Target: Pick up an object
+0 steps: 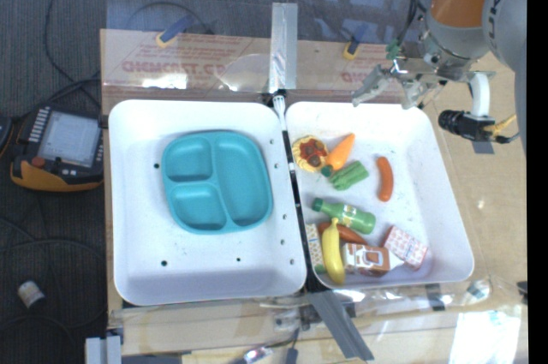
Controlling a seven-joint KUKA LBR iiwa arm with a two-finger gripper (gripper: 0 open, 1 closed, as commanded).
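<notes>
1. The gripper (390,88) hung over the far rim of the right bin (445,182), fingers spread, nothing between them.
2. The left bin (128,268) held a teal divided plate (214,181).
3. Candidates all lay in the right bin: a carrot (342,150) touching a pizza-like toy (309,152), a green pepper-like piece (349,175) just beside them, and a sausage (385,178) lying apart, well off the walls.
4. Nearer the front: a green bottle (344,215), a banana (331,253) against the divider wall, a brown carton (363,259) and a pink checked box (406,247), crowded together.
5. Judgement: these looked like light, stiff plastic toy foods; smooth, probably slippery, not fragile.
6. The sausage seemed the easiest pick: isolated, narrow, so closing across its short width at mid-length should work. Rounded sides might squirt out if gripped off-centre.
7. The front cluster risked catching neighbours; the banana's wall contact left little finger room.
</notes>
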